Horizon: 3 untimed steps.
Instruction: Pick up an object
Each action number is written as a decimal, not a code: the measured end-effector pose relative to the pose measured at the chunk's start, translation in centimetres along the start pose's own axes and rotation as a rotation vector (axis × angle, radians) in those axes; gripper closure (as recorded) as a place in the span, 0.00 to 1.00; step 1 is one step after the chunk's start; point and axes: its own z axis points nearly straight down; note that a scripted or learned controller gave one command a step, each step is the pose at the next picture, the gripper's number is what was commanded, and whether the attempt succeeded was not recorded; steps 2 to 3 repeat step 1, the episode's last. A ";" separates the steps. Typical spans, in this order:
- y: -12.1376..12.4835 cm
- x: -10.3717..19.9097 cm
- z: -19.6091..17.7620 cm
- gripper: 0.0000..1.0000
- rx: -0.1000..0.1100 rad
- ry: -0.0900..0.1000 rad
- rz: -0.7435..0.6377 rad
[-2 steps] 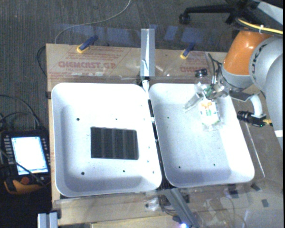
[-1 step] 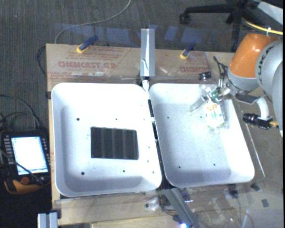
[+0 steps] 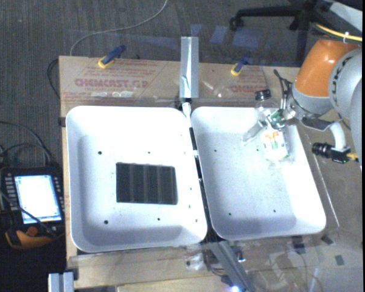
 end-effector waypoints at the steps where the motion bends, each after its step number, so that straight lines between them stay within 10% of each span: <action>1: 3.2 12.8 -7.4 1.00 0.012 -0.005 -0.089; 3: 3.2 12.8 -7.4 1.00 0.012 -0.005 -0.089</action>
